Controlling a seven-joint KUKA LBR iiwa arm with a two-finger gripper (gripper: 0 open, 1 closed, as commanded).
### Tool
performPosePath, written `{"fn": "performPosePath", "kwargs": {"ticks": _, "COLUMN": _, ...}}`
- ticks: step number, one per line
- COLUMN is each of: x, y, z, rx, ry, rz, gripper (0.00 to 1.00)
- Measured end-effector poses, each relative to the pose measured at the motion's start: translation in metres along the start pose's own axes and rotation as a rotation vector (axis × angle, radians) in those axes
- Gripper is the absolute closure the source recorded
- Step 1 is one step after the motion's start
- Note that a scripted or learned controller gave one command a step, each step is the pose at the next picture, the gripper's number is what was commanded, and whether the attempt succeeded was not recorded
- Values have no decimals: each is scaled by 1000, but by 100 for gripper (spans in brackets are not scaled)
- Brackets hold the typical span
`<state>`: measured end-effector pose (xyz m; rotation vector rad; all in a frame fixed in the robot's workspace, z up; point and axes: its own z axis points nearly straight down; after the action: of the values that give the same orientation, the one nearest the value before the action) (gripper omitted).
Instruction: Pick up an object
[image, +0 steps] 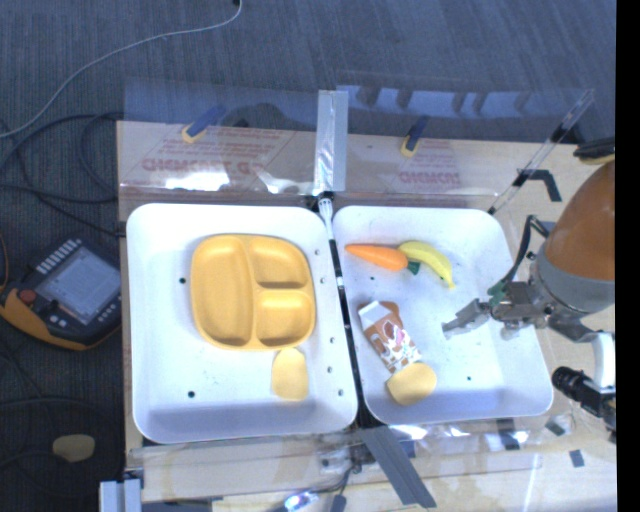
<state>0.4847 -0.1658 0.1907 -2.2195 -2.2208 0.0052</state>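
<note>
Holding carrot (376, 257), banana (428, 261), right bin (520, 390), compartment tray (252, 290) left

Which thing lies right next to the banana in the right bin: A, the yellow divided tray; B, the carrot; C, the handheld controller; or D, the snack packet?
B: the carrot lies end to end with the banana near the right bin's far side.

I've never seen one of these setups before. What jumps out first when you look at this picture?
The big yellow divided tray in the left bin catches the eye first, with a small pale yellow piece just below it. In the right bin lie a carrot and a banana near the top. From the right, the arm's gripper reaches in over that bin.
</note>
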Motion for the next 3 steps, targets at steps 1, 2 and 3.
{"fn": "performPosePath", "kwargs": {"ticks": 1, "x": 8, "y": 87, "z": -37, "rx": -1, "ry": -1, "rz": 153, "gripper": 0}}
{"fn": "performPosePath", "kwargs": {"ticks": 2, "x": 23, "y": 142, "z": 72, "rx": -15, "ry": -2, "rz": 257, "gripper": 0}}
{"fn": "performPosePath", "kwargs": {"ticks": 3, "x": 4, "y": 154, "z": 102, "rx": -11, "ry": -5, "rz": 257, "gripper": 0}}
